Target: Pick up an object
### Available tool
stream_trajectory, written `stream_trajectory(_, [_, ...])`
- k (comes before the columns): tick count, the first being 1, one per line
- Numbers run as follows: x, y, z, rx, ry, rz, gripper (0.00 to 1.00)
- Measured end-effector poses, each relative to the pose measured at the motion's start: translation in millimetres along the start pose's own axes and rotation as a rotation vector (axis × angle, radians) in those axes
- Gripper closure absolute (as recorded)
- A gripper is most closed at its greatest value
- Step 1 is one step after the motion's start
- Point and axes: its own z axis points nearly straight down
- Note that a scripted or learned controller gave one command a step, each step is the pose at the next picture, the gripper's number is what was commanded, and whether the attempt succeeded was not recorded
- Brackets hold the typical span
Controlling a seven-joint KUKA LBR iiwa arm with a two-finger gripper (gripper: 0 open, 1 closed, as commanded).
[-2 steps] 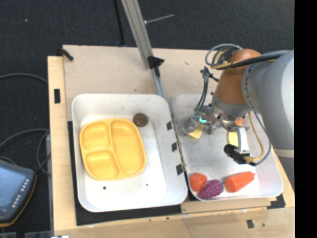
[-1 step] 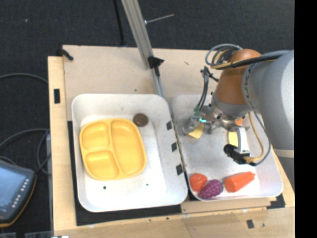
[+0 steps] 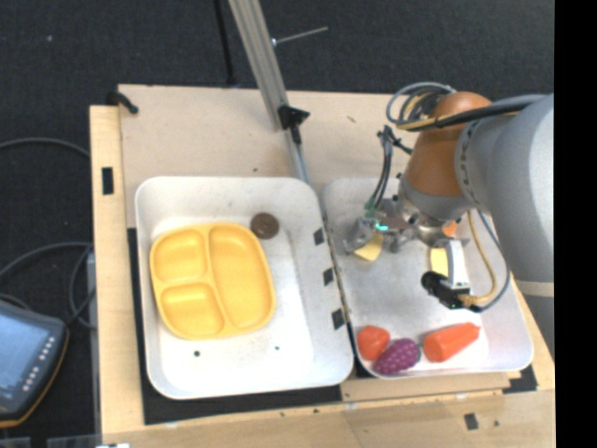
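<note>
Two white bins: left bin (image 3: 168, 362) bears a yellow divided tray (image 3: 213, 280) and a brown disc (image 3: 265, 225); right bin (image 3: 508, 339) holds a carrot (image 3: 451, 341), purple grapes (image 3: 398, 355), a tomato (image 3: 373, 342). Arm (image 3: 494, 180) reaches down; gripper (image 3: 368, 241) sits over a pale yellow piece (image 3: 369, 250), grip state indiscernible.

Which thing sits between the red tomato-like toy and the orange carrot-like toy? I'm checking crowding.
In the camera view, a purple grape-cluster toy lies between the red tomato-like toy and the orange carrot-like toy.
</note>
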Motion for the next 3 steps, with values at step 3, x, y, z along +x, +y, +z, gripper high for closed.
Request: stream_trajectory(3, [-33.5,27.7,-0.4,0.001,-0.002,-0.002,0.00])
